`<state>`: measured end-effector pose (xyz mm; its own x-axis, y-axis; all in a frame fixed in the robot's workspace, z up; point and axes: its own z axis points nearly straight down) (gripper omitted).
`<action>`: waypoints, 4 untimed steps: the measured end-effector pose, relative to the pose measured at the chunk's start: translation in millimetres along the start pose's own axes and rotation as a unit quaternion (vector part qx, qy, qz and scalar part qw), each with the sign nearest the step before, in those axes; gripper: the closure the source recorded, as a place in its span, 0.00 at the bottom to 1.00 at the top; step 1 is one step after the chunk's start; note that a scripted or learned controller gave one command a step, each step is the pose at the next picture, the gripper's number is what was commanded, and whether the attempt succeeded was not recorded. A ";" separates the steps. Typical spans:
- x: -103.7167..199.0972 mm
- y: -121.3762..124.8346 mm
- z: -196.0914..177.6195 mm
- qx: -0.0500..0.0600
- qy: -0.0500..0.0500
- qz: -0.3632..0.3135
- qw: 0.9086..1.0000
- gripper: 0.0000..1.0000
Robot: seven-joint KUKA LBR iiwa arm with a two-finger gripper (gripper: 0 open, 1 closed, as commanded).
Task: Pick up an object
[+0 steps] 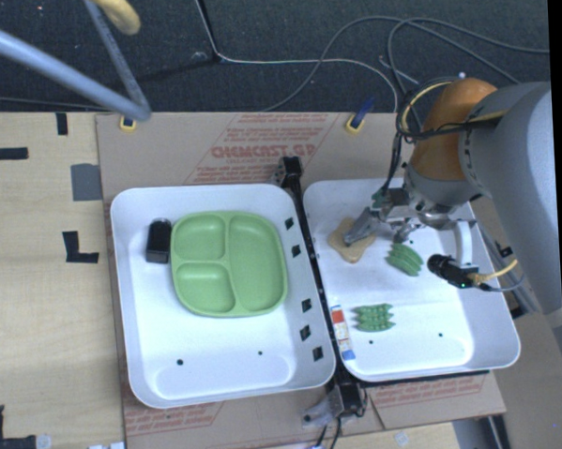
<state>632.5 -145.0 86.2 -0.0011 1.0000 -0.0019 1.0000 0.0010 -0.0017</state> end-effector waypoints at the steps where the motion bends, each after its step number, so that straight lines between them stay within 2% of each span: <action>1: 1.4 1.7 -14.2 -0.002 0.001 -0.001 1.000 1.00; 3: 8.9 -2.0 -135.3 -0.003 0.001 0.000 1.000 1.00; 4: 11.3 0.2 -178.4 -0.003 0.001 0.000 1.000 1.00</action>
<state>632.9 -133.3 264.5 -0.0020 1.0000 -0.0003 1.0000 0.0020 0.0042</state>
